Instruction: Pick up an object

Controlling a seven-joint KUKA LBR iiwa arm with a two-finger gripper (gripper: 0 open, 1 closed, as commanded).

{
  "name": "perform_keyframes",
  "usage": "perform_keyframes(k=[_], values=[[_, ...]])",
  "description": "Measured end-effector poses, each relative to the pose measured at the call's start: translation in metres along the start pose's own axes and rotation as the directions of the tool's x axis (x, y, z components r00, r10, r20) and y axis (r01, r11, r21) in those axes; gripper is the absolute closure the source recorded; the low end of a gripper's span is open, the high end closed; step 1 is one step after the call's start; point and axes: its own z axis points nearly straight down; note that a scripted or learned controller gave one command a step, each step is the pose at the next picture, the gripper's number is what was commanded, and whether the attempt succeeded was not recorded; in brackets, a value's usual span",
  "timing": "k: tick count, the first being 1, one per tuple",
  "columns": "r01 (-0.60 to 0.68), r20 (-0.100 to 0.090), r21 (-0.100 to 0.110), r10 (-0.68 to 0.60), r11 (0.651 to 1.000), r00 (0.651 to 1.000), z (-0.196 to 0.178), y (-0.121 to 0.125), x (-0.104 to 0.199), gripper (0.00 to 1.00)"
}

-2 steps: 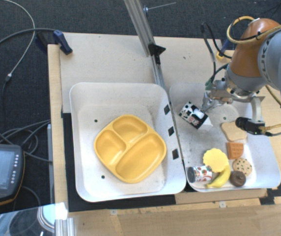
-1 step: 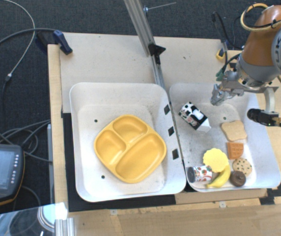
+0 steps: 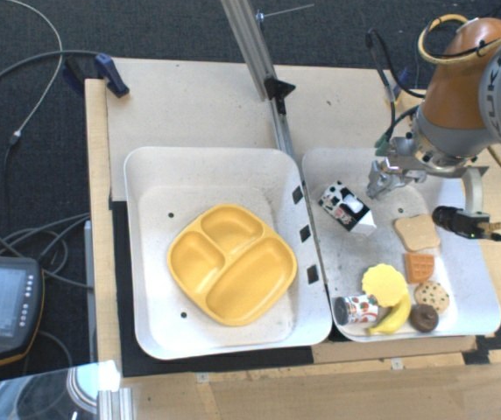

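The arm [image 3: 474, 77] reaches in low over the right bin [image 3: 487, 274], its jaws hovering (whether parted, I cannot tell) beside the black-and-white carton [image 3: 345, 206].

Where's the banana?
The banana lies at the near edge of the right bin, between a small can and a chocolate donut.

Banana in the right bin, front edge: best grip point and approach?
Judgement call: take the banana across its narrow middle, coming straight down with the fingers spanning the curve's width. The yellow disc lies against its upper side and the small can sits at its left end, so the midsection nearest the bin's front rim looks freest.
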Motion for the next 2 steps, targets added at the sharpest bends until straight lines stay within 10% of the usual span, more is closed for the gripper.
perform_keyframes(k=[2], values=[[-0.003,0.003,-0.01,0.003,1.0,1.0,-0.04,-0.008,-0.002,1.0]])
